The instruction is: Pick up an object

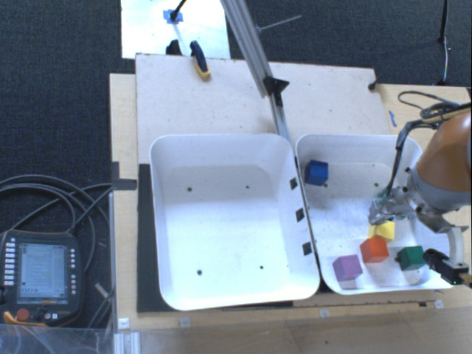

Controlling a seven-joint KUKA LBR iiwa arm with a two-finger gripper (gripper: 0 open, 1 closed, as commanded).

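In the right bin lie several small blocks: a blue cube near the far left wall, a yellow block, an orange cube, a purple cube and a green cube along the near side. My gripper hangs low in this bin, directly over the far edge of the yellow block and partly hiding it. The arm's orange band rises behind it at the right edge.
The left bin stands beside the right one, sharing a middle wall. A slanted metal pole crosses the bench behind the bins. A teach pendant and cables lie at far left.
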